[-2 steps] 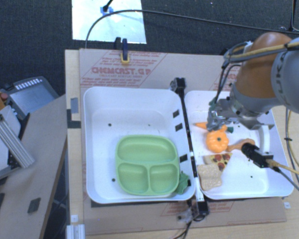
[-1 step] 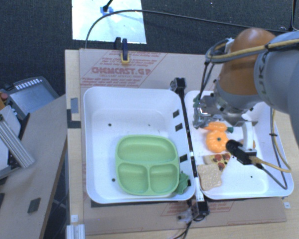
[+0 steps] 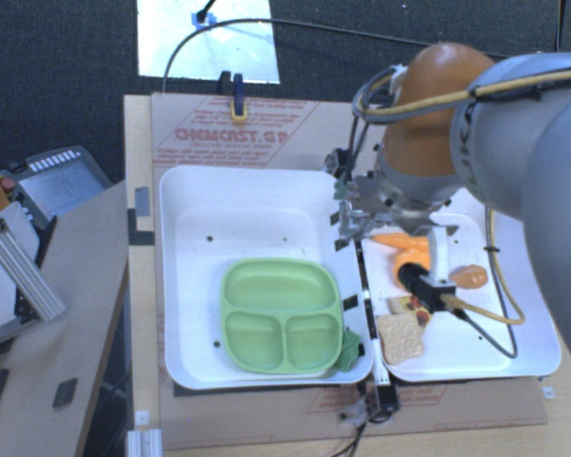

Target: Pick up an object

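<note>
Wrist hangs low over the seam between the two shallow white plastic bins. Jaws are hidden under it: cannot tell whether wide or narrow, and nothing is visibly held. Right bin [image 3: 525,355] holds an orange carrot-shaped toy [image 3: 406,246], a tan bread-slice toy [image 3: 400,337] and a flat round orange disc [image 3: 470,276]. A light green three-compartment plastic plate [image 3: 278,314] lies in the left bin [image 3: 176,255]. Judged: pick not yet done; grasp and lift remain.

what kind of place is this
Probably a robotics lab workbench: a grey robot arm reaches over two shallow white bins, the left bin holding a green divided plate, the right bin small food-like pieces.
</note>
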Available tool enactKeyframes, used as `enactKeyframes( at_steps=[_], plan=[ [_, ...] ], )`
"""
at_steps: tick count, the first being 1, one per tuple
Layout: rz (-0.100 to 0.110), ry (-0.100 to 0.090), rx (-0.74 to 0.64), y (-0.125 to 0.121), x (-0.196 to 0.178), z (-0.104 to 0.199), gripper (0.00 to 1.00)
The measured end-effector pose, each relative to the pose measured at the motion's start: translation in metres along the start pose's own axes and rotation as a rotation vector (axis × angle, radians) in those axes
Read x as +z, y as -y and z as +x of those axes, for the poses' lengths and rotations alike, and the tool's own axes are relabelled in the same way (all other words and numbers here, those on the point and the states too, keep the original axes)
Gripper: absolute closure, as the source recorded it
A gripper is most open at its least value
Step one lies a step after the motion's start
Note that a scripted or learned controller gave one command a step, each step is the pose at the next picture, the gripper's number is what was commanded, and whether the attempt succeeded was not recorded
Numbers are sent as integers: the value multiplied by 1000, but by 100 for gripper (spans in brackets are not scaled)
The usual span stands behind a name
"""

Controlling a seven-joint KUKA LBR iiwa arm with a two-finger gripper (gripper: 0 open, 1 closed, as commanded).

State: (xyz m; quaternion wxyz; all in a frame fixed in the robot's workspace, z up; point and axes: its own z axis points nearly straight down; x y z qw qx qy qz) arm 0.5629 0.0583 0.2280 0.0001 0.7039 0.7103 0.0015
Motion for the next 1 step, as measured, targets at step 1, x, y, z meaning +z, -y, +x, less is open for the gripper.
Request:
enactKeyframes(
  at_steps=[1],
  plan=[
    [0,0,1,-5,-7,52,100]
  ],
)
